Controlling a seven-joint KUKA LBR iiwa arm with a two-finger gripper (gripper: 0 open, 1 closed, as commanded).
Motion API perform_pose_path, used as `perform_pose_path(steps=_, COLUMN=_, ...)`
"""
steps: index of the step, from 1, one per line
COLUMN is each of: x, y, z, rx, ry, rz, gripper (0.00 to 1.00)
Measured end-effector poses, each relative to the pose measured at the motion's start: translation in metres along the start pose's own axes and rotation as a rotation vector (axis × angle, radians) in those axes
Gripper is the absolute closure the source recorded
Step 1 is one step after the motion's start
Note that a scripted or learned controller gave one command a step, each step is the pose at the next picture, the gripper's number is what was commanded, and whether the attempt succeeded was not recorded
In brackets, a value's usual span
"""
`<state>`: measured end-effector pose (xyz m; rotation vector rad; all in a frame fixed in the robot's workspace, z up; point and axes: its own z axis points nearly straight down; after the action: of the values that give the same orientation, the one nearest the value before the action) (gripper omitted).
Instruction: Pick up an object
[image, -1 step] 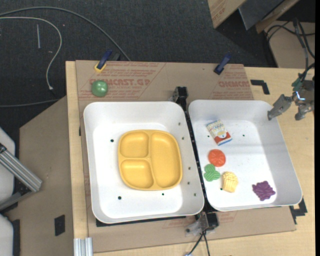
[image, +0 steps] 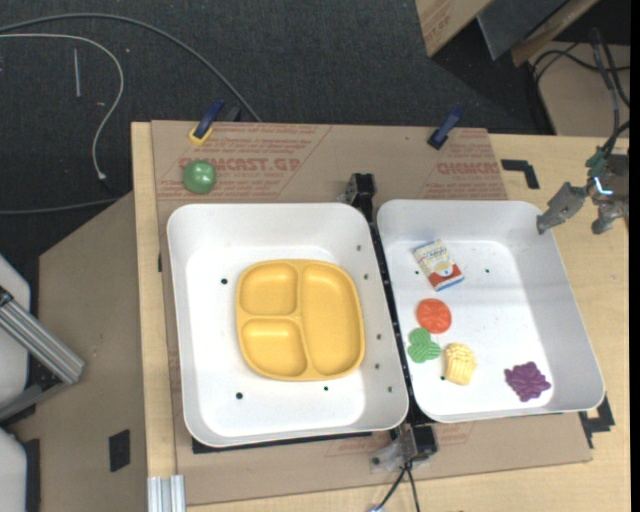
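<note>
The left bin (image: 190, 240) bears a yellow divided plate (image: 300, 318), and the right bin (image: 560, 300) holds the small things: a milk carton (image: 438, 264), a purple grape bunch (image: 527, 380), an orange-red round piece (image: 434, 316), a yellow corn piece (image: 459, 363) and a green piece (image: 423, 347) (a green ball (image: 200, 177) lies outside, on the cardboard). The gripper (image: 583, 212) stands at the far right corner of the right bin, fingers spread apart and holding nothing; so the approach seems only begun, and the next move would need it to travel over one piece and descend on it.
</note>
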<state>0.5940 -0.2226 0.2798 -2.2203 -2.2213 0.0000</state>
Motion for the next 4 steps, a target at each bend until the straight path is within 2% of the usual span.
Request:
perform_pose_path(steps=2, x=0.007, y=0.008, z=0.089, rx=0.004, ry=0.002, rz=-0.002, gripper=0.0)
perform_pose_path(steps=3, x=0.005, y=0.01, z=0.152, rx=0.006, ry=0.002, rz=0.0, gripper=0.0)
perform_pose_path(steps=4, x=0.005, y=0.012, z=0.136, rx=-0.003, ry=0.0, rz=-0.001, gripper=1.0)
